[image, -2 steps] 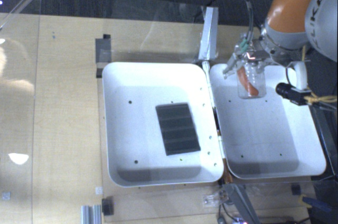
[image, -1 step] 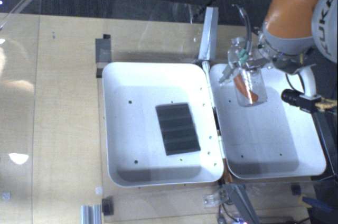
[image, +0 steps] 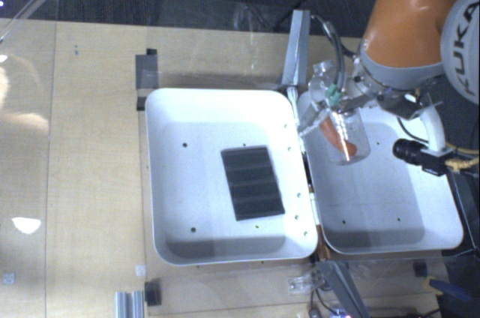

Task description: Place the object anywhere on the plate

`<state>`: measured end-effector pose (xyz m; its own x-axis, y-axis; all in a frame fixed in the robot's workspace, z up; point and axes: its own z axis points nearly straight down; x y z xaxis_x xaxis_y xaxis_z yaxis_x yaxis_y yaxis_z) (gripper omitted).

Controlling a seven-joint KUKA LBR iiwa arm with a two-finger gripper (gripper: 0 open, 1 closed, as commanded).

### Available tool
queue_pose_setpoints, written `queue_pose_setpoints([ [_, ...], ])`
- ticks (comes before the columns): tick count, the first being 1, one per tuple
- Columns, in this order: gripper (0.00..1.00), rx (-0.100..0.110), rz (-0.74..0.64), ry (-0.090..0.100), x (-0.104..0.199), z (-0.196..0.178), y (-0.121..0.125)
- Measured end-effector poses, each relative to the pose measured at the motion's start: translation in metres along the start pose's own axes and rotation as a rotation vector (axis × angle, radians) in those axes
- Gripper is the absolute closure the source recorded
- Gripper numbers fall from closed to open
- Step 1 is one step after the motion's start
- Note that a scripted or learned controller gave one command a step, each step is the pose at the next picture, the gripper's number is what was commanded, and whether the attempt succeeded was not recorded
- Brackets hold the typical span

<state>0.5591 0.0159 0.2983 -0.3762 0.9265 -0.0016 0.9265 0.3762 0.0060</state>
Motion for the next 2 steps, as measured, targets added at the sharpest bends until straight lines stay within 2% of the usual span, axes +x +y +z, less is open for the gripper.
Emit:
queue_pose_setpoints([
  [2,1.0,-0.01,-0.005,-0.003,0.0,-0.021,0.003],
])
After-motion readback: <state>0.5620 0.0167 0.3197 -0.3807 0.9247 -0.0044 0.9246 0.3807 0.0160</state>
